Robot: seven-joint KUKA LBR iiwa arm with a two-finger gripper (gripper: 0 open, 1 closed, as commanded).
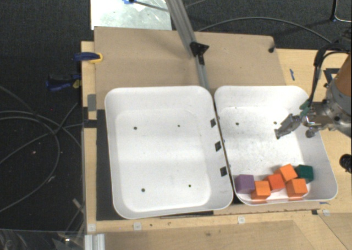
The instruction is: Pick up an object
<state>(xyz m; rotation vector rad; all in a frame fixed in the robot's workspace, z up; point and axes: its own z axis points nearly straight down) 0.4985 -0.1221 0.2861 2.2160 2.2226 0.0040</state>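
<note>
Small blocks (275, 180), orange, purple and green, lay clustered at the near edge of the right bin (258, 106); they looked light and rigid, best pinched across flat opposite faces. The gripper (286, 126) hung above and apart from them, nothing visibly held; whether spread or closed could not be told.

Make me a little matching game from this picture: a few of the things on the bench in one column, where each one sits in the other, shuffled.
Things:
1. purple block
2. green block
3. tool
4. blue clamp

Places:
A. at the bench's far left edge
B. above the right bin's middle, apart from the blocks
C. left end of the block cluster
D. right end of the block cluster

Pairs: 1-C, 2-D, 3-B, 4-A
</note>
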